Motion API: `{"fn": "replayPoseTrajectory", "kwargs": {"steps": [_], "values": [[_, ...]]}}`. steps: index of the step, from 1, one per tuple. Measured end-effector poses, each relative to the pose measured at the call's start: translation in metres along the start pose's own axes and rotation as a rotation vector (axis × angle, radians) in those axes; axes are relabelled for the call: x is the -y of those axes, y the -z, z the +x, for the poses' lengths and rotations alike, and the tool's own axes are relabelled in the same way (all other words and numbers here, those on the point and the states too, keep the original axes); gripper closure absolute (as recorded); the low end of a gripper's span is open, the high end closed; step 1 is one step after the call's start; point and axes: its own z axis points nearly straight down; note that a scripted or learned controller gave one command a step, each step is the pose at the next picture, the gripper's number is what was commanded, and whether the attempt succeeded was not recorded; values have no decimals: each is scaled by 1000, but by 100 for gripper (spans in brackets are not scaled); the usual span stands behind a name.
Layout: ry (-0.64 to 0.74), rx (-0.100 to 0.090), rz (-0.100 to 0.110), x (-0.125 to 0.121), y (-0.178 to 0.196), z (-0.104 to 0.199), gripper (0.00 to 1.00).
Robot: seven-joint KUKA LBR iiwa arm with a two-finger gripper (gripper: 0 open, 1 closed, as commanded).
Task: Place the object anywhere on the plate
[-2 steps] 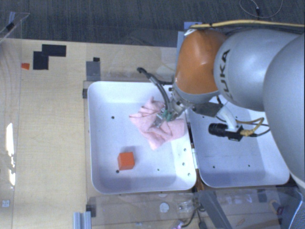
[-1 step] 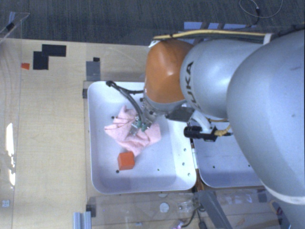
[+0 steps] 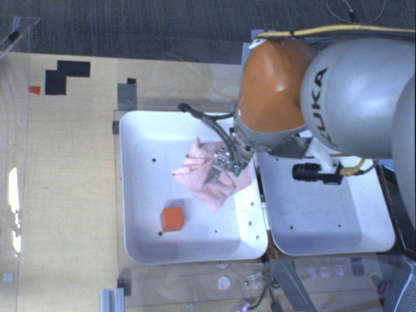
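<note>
Hovering our hand [image 3: 224,164] over pink cloth [image 3: 209,174] | grip state: we cannot tell | orange block [image 3: 172,219]: light, rigid; pinch flat sides

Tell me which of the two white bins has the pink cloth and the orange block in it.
The left bin. It holds the crumpled pink cloth and the orange block, and the pincer is over the cloth. The right bin has neither.

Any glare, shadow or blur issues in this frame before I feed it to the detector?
Camera view: glare streaks on the wooden bench at far left; soft shadow beside the orange cube in the left bin; the gripper over the pink cloth is small and smeared, its detail unreadable; the arm's grey and orange shell looms large, bulged by nearness.
</note>
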Motion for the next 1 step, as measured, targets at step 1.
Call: {"fn": "replayPoseTrajectory", "kwargs": {"steps": [1], "values": [[234, -1, -3, -39, 42, 58, 100]]}}
